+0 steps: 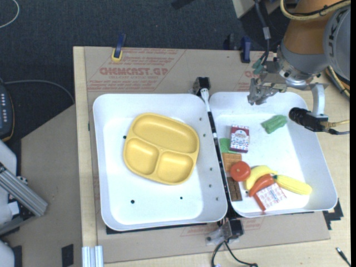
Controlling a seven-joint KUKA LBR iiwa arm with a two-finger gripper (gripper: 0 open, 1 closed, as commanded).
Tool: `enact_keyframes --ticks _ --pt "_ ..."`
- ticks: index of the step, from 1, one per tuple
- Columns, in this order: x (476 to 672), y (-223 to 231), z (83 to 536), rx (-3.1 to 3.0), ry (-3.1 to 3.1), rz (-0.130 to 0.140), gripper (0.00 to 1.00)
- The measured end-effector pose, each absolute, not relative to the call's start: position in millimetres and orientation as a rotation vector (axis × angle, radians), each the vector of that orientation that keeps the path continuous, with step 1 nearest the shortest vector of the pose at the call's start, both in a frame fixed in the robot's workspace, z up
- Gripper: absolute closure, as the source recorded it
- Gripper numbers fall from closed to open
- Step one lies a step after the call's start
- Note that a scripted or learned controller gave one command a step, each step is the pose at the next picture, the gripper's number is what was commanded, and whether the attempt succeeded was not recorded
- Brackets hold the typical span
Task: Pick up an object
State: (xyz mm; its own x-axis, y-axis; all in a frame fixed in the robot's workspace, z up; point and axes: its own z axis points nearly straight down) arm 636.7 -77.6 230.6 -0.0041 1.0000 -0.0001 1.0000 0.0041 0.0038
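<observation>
My gripper hangs over the far rim of the right bin, fingers pointing down and slightly apart with nothing between them. The bin's objects lie nearer the camera. A green block is closest to the gripper, just to its right and below. A red and white box lies beside a flat green piece. Lower in the bin sit a red tomato, a brown bar, two yellow bananas and a red packet.
The left bin holds a yellow three-compartment plate. A black divider strip runs between the bins. A black cylindrical part with a cable juts over the right bin's far right side. The cardboard base surrounds both bins.
</observation>
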Motion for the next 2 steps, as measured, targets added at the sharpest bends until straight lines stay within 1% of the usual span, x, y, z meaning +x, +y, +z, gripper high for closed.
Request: enact_keyframes --ticks 1,2 --pt "654.3 -25 236 2.213 2.226 0.006 1.0" --pt "657.9 19 217 2.219 2.226 -0.002 1.0"
